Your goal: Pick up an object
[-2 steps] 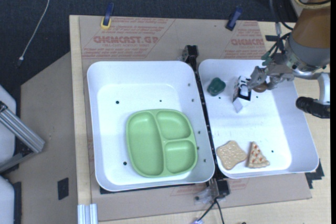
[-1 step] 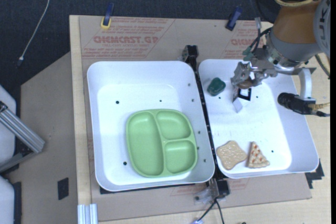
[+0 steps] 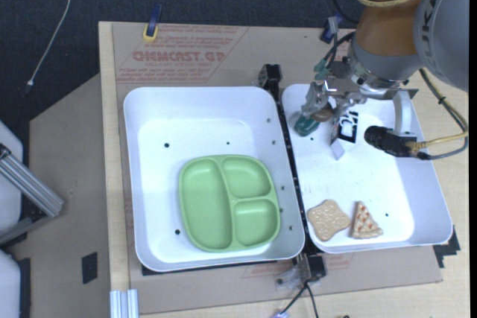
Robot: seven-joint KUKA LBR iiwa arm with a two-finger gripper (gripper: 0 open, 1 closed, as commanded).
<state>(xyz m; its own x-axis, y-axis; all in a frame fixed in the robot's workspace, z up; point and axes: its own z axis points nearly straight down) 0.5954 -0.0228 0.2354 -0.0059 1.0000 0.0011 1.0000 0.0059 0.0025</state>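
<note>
The gripper (image 3: 317,106) is down over the far-left corner of the right bin (image 3: 417,197), and there's a small teal-green object (image 3: 305,124) sitting right at the tips of its fingers (image 3: 311,97). Honestly I can't tell whether the fingers have closed on it or are just hovering over it; the gap between them isn't readable from up here.

My guess is that the teal thing is small and light, maybe rubbery or plastic, so it shouldn't need much squeeze. It looks rounded, so I'd pinch across its middle to stop it squirting out (it's tucked near the bin wall, which is awkward).

Well away from the fingers, at the near edge of the same bin, lie a cracker-like piece (image 3: 329,219) and a pizza-slice piece (image 3: 365,221), both flat and probably hard to get under. The green divided plate (image 3: 228,201) is in the left bin (image 3: 149,160).

Readable writing: the board (image 3: 186,52) beyond the bins says something like "CHEMCAST GP".
</note>
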